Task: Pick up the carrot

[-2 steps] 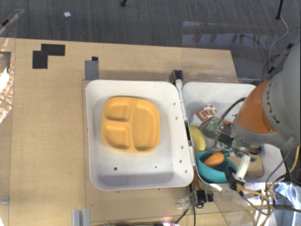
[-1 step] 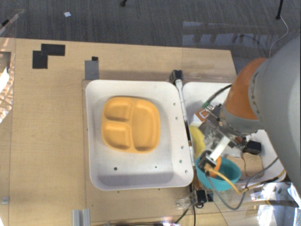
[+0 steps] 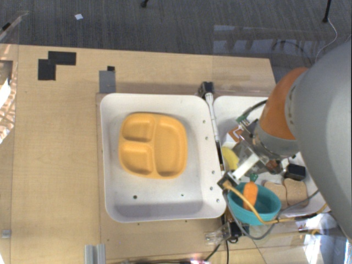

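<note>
The carrot (image 3: pixel 250 192) is a short orange piece at the near end of the right bin (image 3: pixel 231 106). It lies over the rim of a teal bowl (image 3: pixel 258 207). The gripper (image 3: pixel 256 172) hangs just above and behind the carrot, under the grey wrist with its orange band. The wrist hides most of the gripper, and I see no clear contact between it and the carrot.
The left bin (image 3: pixel 113 147) holds a yellow divided plate (image 3: pixel 153 145). In the right bin, a yellow item (image 3: pixel 230 158) lies by the left wall, and a tan block (image 3: pixel 295 191) and a small black object (image 3: pixel 296 171) lie to the right of the bowl. The arm covers the bin's right part.
</note>
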Robot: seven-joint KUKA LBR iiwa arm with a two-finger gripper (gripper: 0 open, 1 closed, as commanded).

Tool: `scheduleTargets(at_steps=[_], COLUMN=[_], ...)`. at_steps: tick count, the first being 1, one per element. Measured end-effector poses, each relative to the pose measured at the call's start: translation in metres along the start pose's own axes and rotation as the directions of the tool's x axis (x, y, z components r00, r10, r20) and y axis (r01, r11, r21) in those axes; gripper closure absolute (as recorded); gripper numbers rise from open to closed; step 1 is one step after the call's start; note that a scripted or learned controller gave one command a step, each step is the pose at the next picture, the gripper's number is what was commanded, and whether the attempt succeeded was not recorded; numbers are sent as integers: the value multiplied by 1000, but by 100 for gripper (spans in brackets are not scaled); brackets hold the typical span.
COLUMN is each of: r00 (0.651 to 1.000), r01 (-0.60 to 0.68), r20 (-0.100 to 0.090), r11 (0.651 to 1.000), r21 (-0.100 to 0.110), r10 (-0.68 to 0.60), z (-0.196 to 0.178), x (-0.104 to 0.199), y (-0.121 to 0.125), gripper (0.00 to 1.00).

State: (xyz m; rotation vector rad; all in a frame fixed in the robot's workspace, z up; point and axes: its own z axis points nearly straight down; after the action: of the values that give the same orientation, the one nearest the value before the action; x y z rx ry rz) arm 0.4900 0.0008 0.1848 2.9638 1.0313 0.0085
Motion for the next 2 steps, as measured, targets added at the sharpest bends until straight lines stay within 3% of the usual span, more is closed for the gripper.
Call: scheduleTargets(at_steps=[1, 2], r00=[1000, 962], r01=[2, 274], r20=[1, 4], r11=[1000, 962], r21=[2, 8], r10=[-2, -274], z=[0, 1], x=[0, -39], y=[0, 44], gripper=[0, 0])
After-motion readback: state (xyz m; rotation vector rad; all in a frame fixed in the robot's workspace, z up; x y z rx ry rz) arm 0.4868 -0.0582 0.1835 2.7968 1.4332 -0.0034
